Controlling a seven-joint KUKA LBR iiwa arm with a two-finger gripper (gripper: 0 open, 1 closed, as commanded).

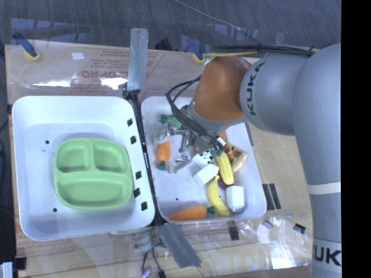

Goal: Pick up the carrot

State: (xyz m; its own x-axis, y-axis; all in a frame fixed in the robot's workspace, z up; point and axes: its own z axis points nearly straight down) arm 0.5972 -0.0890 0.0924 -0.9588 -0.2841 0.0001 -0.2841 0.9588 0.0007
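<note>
- Camera view: the carrot [189,213] lies flat along the near wall of the right bin [255,204], its green end pointing towards the banana [215,199].
- The gripper [182,149] hangs low over the middle of that bin, well apart from the carrot and just beside a short orange piece [164,151]. The tangle of metal and cable there hides whether it is apart or together; I cannot tell, and nothing can be seen held in it.
- Risk: the gripper is nearer the orange piece than the carrot, so a descent from here would likely take the wrong thing.
- Risk: the carrot lies close against the wall, so there is probably little room to get around it, and a push could roll it away.
- Risk: the banana nearly touches the carrot's green end, so a grasp towards that end could nudge or catch it.
- Count: two bins, the left bin [23,117] bearing one green plate [93,174].
- Count in the right bin: one carrot, one orange piece, one banana, one corn cob [225,167], one pizza slice [236,156], two white blocks [205,175] and one small green item [168,119].
</note>
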